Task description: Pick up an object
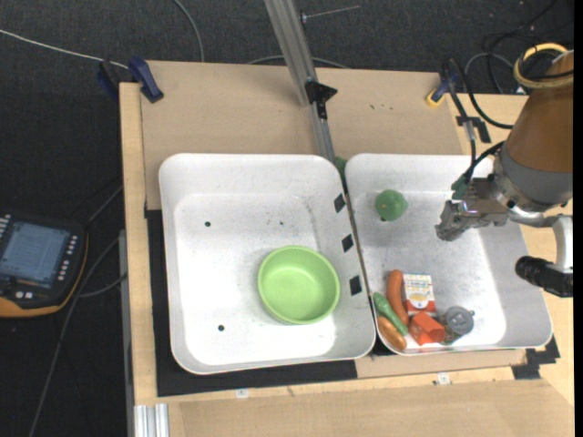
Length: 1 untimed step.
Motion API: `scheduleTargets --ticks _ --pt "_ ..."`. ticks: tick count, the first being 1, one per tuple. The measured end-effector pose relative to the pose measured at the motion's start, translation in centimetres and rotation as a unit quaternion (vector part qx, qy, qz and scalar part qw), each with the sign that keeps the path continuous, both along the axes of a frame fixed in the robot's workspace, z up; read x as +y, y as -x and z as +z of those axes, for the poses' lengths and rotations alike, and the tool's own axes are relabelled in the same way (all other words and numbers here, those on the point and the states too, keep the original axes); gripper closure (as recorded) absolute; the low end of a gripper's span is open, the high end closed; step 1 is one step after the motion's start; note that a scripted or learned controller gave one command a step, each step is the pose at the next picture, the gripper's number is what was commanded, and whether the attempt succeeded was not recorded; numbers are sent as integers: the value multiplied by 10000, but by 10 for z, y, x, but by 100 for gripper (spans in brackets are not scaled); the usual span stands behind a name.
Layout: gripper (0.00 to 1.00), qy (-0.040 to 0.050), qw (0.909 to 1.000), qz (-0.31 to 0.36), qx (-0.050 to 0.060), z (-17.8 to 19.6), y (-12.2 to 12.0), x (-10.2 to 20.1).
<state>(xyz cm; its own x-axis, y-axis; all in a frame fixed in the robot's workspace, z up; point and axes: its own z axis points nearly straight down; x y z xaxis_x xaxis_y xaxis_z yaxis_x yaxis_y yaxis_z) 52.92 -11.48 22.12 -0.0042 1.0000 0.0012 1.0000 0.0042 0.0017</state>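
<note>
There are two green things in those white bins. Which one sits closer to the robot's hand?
The small green ball, alone in the right bin just left of the gripper. The green bowl lies in the left bin, farther away.

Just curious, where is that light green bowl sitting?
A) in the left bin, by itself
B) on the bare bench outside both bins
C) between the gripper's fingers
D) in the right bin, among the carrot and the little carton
A: the green bowl rests on the floor of the left bin, while the carrot and small carton lie in the right bin.
</note>
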Motion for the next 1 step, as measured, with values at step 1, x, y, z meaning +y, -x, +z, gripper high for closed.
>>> scheduleTargets --ticks 1 --pt "100 -1 10000 1 3 11 3 49"
